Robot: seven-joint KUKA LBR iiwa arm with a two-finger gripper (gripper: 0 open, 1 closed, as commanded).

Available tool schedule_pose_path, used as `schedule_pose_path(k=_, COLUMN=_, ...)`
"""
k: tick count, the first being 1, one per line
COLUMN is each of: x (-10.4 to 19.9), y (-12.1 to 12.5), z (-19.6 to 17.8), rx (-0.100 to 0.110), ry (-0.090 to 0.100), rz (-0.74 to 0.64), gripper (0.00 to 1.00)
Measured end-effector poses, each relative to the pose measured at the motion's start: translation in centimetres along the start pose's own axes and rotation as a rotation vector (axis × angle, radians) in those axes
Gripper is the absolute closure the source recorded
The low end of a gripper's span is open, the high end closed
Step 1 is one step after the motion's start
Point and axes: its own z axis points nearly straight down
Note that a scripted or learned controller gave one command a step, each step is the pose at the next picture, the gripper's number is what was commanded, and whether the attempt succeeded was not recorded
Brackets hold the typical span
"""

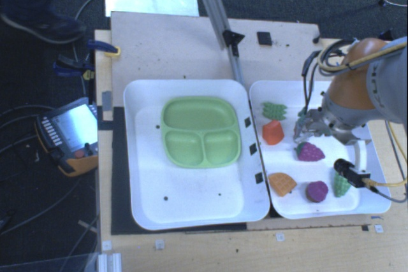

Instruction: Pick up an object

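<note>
The tool [306, 128] hangs in the right bin [376, 200], just above the purple grape bunch [310, 151], beside the red-orange block [273, 132]; its opening can't be made out, perhaps nothing gripped.

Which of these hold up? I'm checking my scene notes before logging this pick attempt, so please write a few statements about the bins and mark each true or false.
1. The green divided plate lies in the left bin. True.
2. The toy foods lie in the left bin. False: the orange-red piece, purple grapes and the others lie in the right bin.
3. The gripper is over the right bin. True.
4. The gripper is above the green plate. False: it is near the purple grapes.
5. The green plate has three compartments. True.
</note>
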Motion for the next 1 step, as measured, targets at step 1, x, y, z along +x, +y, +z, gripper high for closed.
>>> schedule_pose_path(k=1, x=-0.04, y=0.26, z=-6.49, rx=0.003, ry=0.0, rz=-0.003, gripper=1.0)
